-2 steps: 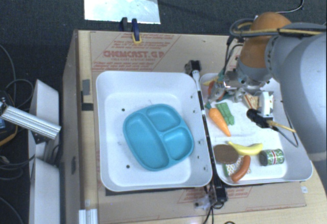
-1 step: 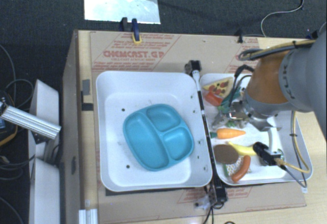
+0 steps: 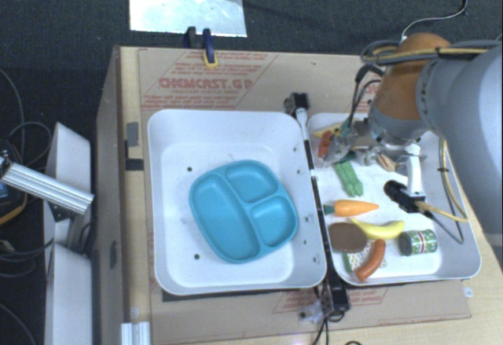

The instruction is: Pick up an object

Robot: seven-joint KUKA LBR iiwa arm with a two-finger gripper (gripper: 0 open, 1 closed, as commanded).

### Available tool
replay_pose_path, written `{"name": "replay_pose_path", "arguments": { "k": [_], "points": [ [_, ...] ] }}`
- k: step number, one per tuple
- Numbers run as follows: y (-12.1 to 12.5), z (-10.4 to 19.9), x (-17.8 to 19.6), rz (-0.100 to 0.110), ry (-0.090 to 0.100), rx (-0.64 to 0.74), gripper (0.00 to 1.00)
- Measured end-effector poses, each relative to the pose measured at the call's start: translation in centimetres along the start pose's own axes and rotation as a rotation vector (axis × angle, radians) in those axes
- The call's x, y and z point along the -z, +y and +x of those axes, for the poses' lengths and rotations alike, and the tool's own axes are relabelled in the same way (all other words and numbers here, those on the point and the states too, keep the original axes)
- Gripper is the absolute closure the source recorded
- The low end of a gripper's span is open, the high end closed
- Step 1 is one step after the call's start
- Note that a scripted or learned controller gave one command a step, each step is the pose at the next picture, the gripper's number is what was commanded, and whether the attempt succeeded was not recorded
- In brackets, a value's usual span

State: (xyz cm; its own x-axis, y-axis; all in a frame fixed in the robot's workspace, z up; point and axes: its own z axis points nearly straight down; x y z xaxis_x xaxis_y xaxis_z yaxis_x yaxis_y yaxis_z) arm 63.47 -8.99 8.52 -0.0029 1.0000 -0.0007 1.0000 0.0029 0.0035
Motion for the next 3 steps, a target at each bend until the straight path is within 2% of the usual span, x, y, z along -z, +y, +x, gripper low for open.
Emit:
{"name": "replay_pose_path", "arguments": {
  "k": [1,2,3],
  "points": [
    [2.7,1.4,10.1,-0.002,0.000,0.002,0.00],
    [3.6,-0.4,1.6,-0.007,-0.002,0.000,0.00],
    [-1.6,-1.4,1.2,0.000,0.000,-0.001,0.00]
  ]
}}
